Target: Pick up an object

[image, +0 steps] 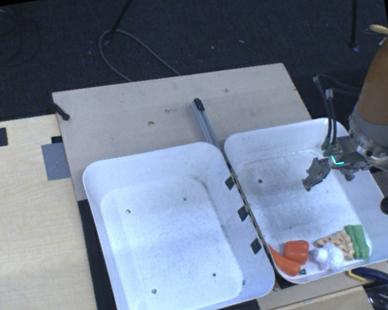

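Observation:
The right bin holds a cluster of small objects along its near edge: an orange-red piece, a white lump, a tan patterned piece and a green piece. My gripper hangs over the right part of that bin, well behind the cluster, pointing left. Nothing shows between its dark fingers. The grey arm with its orange band comes in from the right edge.
The left bin stands beside the right one, joined by black clips. A grey rod lies on the bench behind the bins. Cables trail on the dark floor at the back.

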Robot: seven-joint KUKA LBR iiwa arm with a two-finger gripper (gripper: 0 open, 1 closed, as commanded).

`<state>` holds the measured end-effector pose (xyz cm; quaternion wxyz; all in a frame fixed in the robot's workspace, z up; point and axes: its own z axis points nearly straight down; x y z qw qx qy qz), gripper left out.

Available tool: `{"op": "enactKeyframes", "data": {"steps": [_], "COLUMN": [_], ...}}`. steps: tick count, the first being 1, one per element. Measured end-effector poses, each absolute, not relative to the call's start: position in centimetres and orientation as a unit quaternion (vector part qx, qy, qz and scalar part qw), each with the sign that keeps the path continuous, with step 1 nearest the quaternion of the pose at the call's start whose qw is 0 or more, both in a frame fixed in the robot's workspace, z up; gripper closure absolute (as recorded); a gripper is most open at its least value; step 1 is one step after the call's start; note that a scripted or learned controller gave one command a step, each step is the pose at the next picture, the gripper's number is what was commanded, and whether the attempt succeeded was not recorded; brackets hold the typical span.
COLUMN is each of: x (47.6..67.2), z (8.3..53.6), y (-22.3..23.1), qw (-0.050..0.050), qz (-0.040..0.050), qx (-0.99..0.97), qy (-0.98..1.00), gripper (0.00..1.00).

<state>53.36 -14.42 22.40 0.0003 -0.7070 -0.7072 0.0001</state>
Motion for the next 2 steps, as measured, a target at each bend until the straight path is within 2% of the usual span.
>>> {"op": "enactKeyframes", "data": {"steps": [1,2], "x": [53.4,53.8], "z": [22.4,17.0], "y": [-14.4,-13.5], "qw": [0.000,0.002], "qz": [0.0002,0.0015], "qx": [-0.707,-0.707], "qy": [-0.707,-0.707], "gripper": [0.00,0.00]}}
